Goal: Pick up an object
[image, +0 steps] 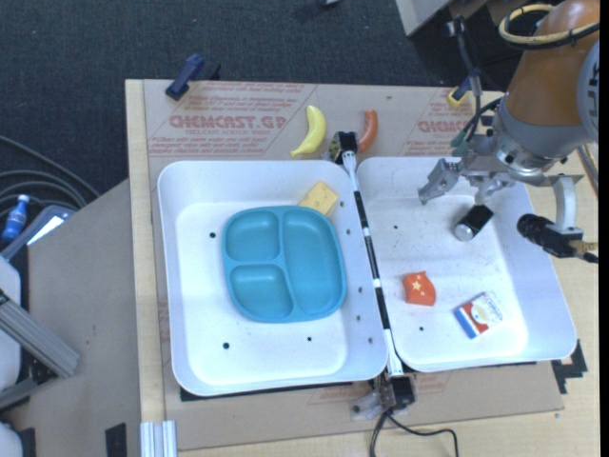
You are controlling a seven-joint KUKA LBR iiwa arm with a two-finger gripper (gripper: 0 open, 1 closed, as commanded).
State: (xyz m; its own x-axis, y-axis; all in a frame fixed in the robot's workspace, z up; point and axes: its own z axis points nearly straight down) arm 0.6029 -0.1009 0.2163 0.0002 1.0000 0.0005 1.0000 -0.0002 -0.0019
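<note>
A small blue-and-white packet and an orange block lie below the gripper, whose spread, empty fingers hover over a dark cylinder.

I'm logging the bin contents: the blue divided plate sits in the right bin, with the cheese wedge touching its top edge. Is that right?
Not quite. The camera view shows the blue divided plate in the left bin, not the right one. The rest holds: the cheese wedge touches its top edge.
</note>
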